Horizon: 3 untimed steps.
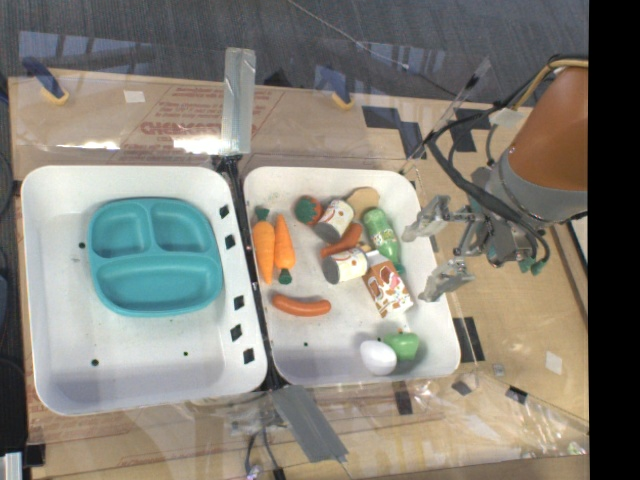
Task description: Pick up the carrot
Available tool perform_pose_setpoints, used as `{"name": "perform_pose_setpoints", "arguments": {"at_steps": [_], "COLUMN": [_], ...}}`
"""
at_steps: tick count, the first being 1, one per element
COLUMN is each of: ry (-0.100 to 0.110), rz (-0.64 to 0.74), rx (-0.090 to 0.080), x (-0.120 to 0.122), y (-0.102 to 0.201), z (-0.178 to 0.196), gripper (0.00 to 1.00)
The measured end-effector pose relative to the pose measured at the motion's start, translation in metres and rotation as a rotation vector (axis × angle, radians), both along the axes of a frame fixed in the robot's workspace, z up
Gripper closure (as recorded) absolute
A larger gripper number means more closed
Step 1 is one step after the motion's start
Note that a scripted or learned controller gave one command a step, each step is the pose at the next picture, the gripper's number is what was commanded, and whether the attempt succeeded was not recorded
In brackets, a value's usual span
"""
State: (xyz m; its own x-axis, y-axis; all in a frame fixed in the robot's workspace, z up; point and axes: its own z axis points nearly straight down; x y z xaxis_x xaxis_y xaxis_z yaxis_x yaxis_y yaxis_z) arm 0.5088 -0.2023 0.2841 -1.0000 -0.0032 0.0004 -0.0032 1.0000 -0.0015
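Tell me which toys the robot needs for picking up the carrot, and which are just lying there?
Needed:
carrots, two lying side by side at the right bin's left edge
hand, open, over the right bin's right rim

Just lying about:
sausage
green bottle
strawberry
white egg
teal divided plate in the left bin
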Motion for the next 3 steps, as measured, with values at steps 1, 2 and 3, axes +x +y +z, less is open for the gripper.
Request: {"name": "perform_pose_setpoints", "arguments": {"at_steps": [1,2,3], "ry": [0.002,-0.001,-0.009], "rz": [0.478,0.489,0.547], "rx": [0.004,0.003,-0.007], "x": [0.011,0.014,0.016], "y": [-0.006,-0.003,-0.007], "z": [-0.092,-0.081,0.07], "gripper": [0.0,1.0,1.0]}}
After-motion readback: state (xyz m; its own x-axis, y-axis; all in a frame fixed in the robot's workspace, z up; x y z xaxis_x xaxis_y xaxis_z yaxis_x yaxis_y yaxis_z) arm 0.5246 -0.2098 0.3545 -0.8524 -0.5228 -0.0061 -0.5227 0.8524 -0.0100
